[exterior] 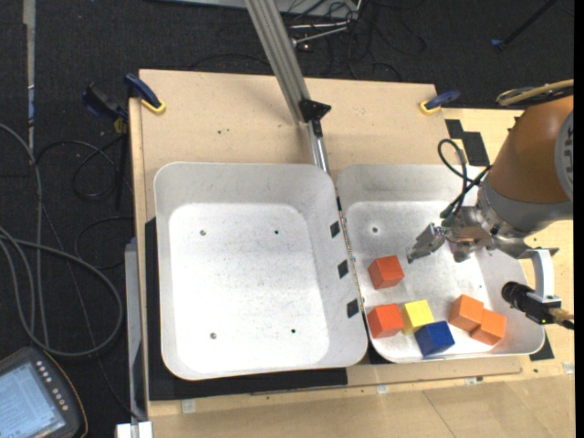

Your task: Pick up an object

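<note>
- Right bin (pixel 365 190) carries every block; the arm hangs over its three o'clock side.
- Gripper (pixel 436 243): fingers look slightly apart, nothing between them.
- Nearest pick, the lone orange cube (pixel 386 271), sits near, at eight o'clock from the fingertips.

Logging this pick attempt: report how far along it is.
Done: the hand is over the right bin, near the upper orange block. In hand: nothing visibly held. Left: the whole pick; the yellow block and blue block lie in the bin.
</note>
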Tool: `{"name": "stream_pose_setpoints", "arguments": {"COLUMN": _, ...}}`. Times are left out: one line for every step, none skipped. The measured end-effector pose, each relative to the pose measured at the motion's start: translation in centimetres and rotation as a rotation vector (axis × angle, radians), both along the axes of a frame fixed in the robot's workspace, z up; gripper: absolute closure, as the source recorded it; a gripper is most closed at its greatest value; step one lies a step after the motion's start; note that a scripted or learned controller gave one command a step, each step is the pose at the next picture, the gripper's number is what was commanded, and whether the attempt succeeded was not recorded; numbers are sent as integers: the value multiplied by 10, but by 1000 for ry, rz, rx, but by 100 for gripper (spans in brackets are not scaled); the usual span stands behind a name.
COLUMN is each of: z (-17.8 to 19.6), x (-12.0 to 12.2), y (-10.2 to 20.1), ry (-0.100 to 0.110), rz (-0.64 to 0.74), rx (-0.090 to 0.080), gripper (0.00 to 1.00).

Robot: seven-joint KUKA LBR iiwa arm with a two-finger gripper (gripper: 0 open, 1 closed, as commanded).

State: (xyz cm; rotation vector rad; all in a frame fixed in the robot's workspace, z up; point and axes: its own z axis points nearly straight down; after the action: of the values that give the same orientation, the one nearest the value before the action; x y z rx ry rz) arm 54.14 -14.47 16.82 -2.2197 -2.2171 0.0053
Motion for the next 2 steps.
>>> {"name": "stream_pose_setpoints", "arguments": {"z": -45, "x": -6, "y": 5, "ry": -10, "rz": -1, "rx": 2, "gripper": 0}}
{"name": "stream_pose_setpoints", "arguments": {"z": -48, "x": 0, "y": 3, "ry": -26, "rz": 2, "rx": -3, "gripper": 0}}
